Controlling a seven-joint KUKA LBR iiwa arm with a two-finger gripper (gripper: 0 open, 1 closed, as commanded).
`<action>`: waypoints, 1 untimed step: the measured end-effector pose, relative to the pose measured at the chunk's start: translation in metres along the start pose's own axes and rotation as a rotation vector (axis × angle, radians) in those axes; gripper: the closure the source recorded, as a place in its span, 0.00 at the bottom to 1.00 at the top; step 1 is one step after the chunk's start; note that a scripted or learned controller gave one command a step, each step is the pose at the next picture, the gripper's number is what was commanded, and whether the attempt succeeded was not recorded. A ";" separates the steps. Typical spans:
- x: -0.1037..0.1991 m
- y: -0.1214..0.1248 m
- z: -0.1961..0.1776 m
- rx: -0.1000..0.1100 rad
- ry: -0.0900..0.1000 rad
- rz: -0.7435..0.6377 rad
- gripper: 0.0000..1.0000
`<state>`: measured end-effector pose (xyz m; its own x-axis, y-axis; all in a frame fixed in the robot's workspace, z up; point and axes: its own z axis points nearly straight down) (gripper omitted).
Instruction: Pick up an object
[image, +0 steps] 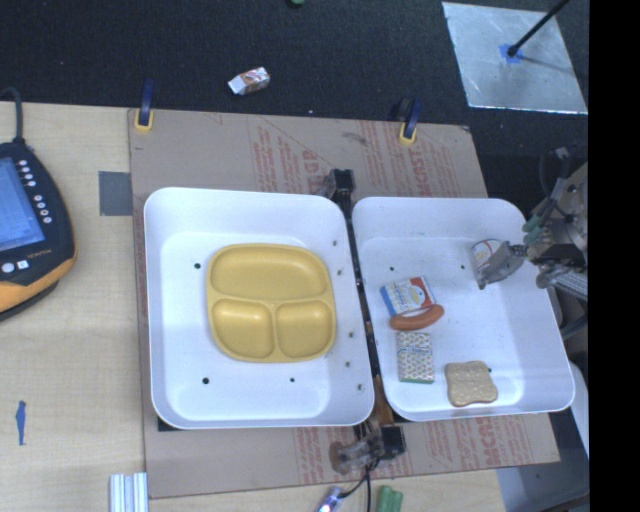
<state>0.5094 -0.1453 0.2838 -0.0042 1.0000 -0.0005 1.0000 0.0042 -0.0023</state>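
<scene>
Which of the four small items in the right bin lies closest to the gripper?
The red-and-blue packet: it lies uppermost, closest to the gripper, with the sausage, patterned packet and toast slice lower down.

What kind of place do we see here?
Probably a robotics lab test bench: two white bins clamped onto cardboard, a teach pendant at the left, and a gripper over toy food items.

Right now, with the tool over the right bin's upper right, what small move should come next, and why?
Probably shift the tool left and toward the bin's front, over the hot dog. It hangs above bare floor in the right bin, with nothing between its fingers, while the hot dog, carton, cracker and toast lie clustered lower left.
</scene>
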 end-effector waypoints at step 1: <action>0.049 0.014 0.102 0.005 0.001 -0.003 0.00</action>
<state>0.5229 -0.0959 0.1816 -0.0068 1.0000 0.0002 0.9999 0.0068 -0.0074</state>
